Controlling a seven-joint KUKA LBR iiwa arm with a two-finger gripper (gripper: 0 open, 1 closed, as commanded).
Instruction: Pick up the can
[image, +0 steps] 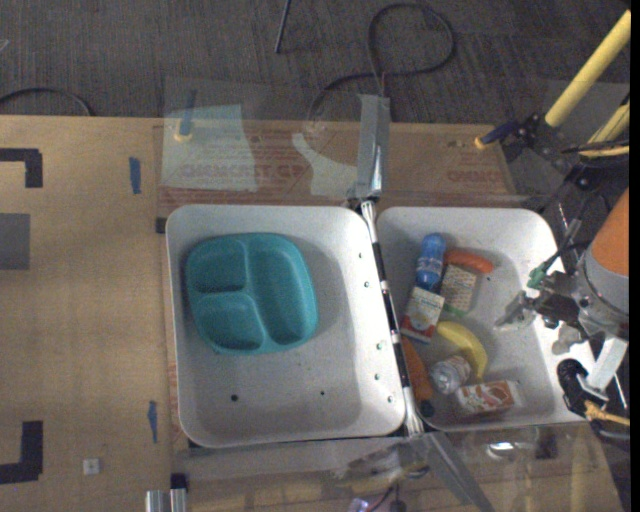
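at the right bin: pincer over the rim, can among the clutter

in the right bin (520, 225) the things lie bunched toward its left half. the can (462, 283), with an orange-red lid and a pale speckled label, lies near the middle of that bin, tilted, its lid end toward the far wall. just to its left lies a blue bottle (431, 261), its body running front to back. a small white carton (424, 310) with a red and green print sits in front of the bottle, touching or nearly touching the can's lower left side. a banana (468, 345) curves just below the can and the carton. a small clear bottle (451, 374) lies against the banana's near end, and a flat red and white packet (487, 397) rests by the bin's front wall. an orange carrot-like piece (415, 367) lies along the divider side.

the pincer (533, 305) hangs at the right side of this bin, well apart from the can, nothing between its fingers that i can make out. the arm's metal parts blur together there, so i cannot tell whether it is spread or pressed together.

in the left bin (290, 400) a teal divided plate (252, 291) sits toward the far left corner. both bins rest on the wooden bench (80, 330).
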